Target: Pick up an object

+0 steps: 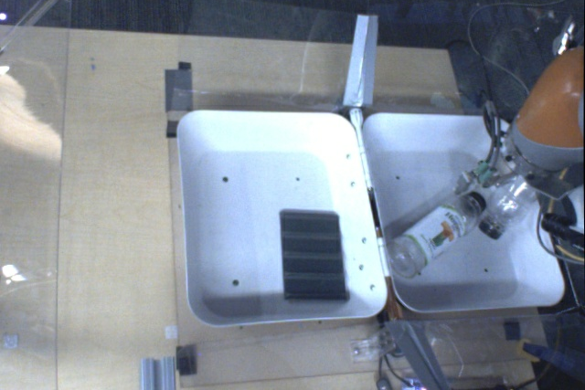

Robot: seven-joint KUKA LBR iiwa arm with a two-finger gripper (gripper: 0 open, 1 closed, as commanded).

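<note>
Camera view is looking down on a worktop (pixel 101 224) carrying two white bins. Nearest, at about six o'clock in the left bin (pixel 210 196), a dark ribbed block (pixel 313 255) is lying flat close to the near wall, touching nothing else.

In the right bin (pixel 411 151), a clear bottle (pixel 437 236) with a paper label is lying on its side, its base resting against the near-left corner at about seven o'clock and its neck pointing up toward two o'clock. The neck end is sitting just under the hand (pixel 487 180), which is reaching in from three o'clock beneath the arm's orange band (pixel 554 103). I cannot tell whether the hand is released or clenched; its tip is blurring into the glassy neck and some clear material beside it.

The risks, as I judge them: the bottle is round and smooth, so a pinch near the neck is likely to let it roll or swing, and the heavy base could drag it free. Its base is also wedging against the bin wall, which could tip the bin or jam a lift.
</note>
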